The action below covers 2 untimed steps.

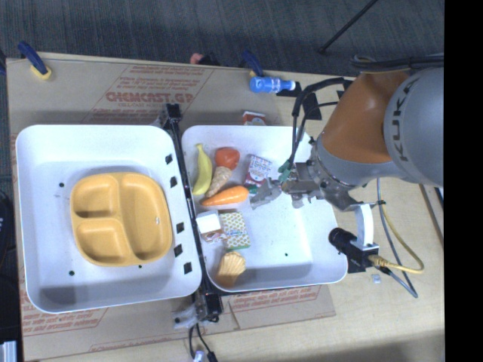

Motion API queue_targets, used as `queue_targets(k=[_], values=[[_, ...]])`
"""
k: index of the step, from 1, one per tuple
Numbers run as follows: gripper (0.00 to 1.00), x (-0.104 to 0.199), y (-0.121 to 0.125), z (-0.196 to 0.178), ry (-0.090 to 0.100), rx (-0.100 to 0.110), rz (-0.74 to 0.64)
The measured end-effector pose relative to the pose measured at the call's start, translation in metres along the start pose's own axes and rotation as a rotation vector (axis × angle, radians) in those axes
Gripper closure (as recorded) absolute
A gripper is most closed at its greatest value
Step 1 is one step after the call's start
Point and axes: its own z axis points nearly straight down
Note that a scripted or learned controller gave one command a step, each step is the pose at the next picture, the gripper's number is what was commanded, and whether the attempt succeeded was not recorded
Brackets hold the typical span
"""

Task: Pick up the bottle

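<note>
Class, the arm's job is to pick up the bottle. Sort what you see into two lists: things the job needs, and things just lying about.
Needed for the job:
blue bottle, on the bench beyond the bins
claw

Just lying about:
banana
tomato
carrot
yellow divided plate

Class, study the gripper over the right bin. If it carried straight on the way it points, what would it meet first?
The gripper points left across the right bin. First in line looks like the carrot, though its height above the bin is unclear, so it may pass over.
</note>
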Motion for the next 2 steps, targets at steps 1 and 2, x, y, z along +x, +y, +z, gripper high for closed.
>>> queue_targets(k=[1, 2], values=[[1.0, 0.0, 0.0, -0.01, 0.0, 0.002, -0.005], [1.0, 0.031, -0.032, -0.012, -0.001, 0.0, -0.032]])
